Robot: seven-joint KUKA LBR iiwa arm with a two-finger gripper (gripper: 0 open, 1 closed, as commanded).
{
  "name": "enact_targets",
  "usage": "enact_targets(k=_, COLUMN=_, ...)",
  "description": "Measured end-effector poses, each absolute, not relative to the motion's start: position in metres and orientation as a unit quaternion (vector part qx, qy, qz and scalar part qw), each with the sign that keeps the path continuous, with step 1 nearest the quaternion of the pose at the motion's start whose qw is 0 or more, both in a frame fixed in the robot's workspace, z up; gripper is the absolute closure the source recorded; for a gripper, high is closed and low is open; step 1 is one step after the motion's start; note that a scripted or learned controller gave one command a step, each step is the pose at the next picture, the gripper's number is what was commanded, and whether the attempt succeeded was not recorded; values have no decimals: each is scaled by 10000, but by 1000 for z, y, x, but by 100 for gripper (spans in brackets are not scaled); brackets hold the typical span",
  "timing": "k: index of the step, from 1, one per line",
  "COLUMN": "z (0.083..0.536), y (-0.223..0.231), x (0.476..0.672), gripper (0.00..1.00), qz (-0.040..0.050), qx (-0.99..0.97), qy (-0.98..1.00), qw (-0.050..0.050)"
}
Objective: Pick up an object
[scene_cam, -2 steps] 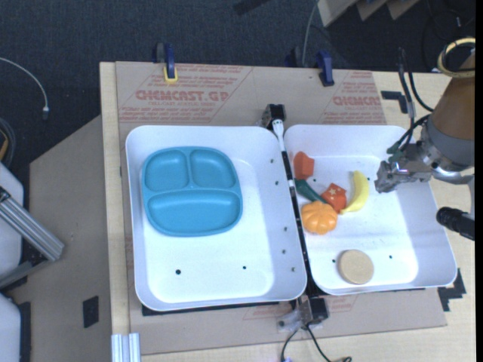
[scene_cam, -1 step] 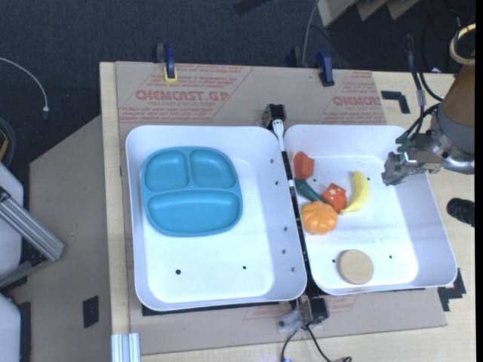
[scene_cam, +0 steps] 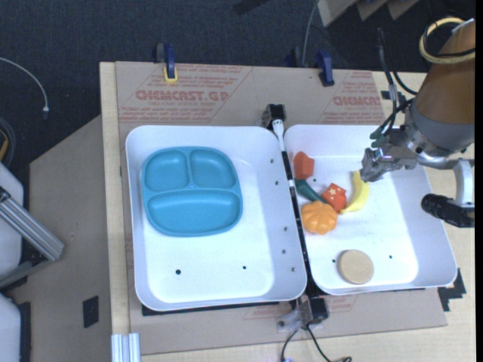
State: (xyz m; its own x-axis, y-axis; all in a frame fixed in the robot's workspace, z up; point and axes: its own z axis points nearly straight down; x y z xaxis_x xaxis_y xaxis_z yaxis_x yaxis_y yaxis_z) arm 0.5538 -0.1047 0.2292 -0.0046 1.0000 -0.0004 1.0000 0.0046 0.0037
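Toys for picking are gathered in the right bin [scene_cam: 423, 240], toward its left half. A yellow banana [scene_cam: 359, 194] is seen lying at a slant near the middle of that bin, its upper end just under the gripper [scene_cam: 372, 170]. Whether contact is made there cannot be told. A small red block [scene_cam: 335, 196] is placed just left of the banana, touching or nearly touching it. Below the block an orange pepper-shaped piece [scene_cam: 319, 217] is set, close against it. A dark green stalk-like piece [scene_cam: 307, 190] is laid slantwise between the block and the bin's left wall. Above it an orange-red piece [scene_cam: 303, 164] is found near that wall. A round tan disc [scene_cam: 355, 267] is lying apart from the cluster, toward the near edge of the bin.

The gripper is lowered into the right bin from the right side, the grey arm [scene_cam: 445, 119] and its orange band [scene_cam: 456, 59] being seen above it. Nothing is seen held. Finger spacing cannot be told; the tips are too small and dark against the banana's end.

In the left bin [scene_cam: 219, 277] a blue divided plate [scene_cam: 193, 191] is set, in the upper left part, with three compartments. Both bins are borne on a brown board [scene_cam: 226, 96], clamped at the far edge by two blue clamps [scene_cam: 167, 57].
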Motion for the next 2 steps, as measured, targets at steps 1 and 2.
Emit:
enact_targets(k=1, z=222, y=-43, x=562, gripper=100, qz=3, qx=7048, qy=7094, qw=-15)
enact_targets(k=2, z=213, y=9, x=565, gripper=100, qz=-7, qx=7057, qy=7085, qw=-14)
